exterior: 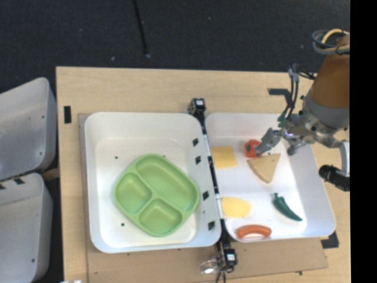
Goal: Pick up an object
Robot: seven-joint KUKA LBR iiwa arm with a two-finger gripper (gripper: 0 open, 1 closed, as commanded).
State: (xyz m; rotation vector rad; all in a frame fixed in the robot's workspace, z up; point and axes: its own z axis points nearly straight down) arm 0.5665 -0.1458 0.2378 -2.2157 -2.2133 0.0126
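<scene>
In the glossy right bin (pixel 306 214), the open, empty end effector (pixel 277 145) hovers beside a tan wedge (pixel 265 168) and small red piece (pixel 253 148).

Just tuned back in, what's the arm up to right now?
The gripper is low over the right bin, right by a small red piece and a tan wedge. Nothing is visibly held between its fingers. Also lying in that bin are a yellow square, a yellow oval, a green pepper and an orange-red piece. The left bin holds a green divided plate.
</scene>
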